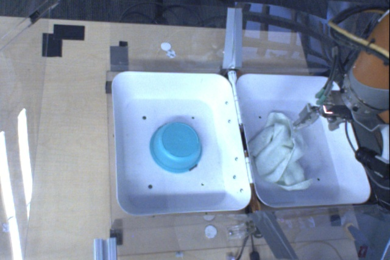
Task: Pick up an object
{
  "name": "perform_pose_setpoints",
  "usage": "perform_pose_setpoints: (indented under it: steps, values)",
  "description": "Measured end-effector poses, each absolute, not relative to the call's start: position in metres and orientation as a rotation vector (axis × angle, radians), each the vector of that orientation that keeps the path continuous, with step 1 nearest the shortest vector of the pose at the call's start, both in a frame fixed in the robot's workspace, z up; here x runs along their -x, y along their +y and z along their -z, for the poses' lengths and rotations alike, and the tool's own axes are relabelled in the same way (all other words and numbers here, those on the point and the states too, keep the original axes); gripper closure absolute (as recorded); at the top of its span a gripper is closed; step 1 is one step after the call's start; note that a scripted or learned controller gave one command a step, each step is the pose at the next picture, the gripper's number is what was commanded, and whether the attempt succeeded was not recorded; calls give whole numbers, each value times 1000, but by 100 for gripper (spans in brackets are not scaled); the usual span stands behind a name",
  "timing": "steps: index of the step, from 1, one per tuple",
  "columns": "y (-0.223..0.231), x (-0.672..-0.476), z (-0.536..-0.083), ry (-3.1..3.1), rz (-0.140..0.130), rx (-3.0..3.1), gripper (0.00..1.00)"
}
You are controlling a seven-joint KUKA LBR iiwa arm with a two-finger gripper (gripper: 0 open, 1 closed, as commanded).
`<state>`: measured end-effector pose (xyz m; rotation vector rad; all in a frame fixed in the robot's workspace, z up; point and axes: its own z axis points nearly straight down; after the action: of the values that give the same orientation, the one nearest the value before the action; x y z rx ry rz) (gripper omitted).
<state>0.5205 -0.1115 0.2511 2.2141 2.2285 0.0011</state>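
A crumpled white cloth with a pale green tinge (279,152) lies in the right bin (341,182), towards its left side. My gripper (304,118) comes in from the right at a slant, and its tip sits at the cloth's upper right edge. The grey arm with its orange band (370,70) rises at the right edge of the view. A round blue bowl (177,147) rests upside down in the middle of the left bin (134,131), far from the gripper.
The two white bins stand side by side, divided by a shared rim (241,131). A metal post (232,39) stands behind the divider. Cables (341,131) hang by the arm over the right bin's right side.
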Motion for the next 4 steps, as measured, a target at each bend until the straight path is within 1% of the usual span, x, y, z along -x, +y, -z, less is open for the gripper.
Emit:
perform_pose_setpoints:
  steps: [1,2,3,4]
  values:
    - [-86,-546,-164,2419,-1,-2004,0]
    - [-107,-622,-89,2460,-11,-1937,0]
    - [-106,-624,-101,2458,-18,-1932,100]
    - [-113,-644,-106,2628,-5,-1710,100]
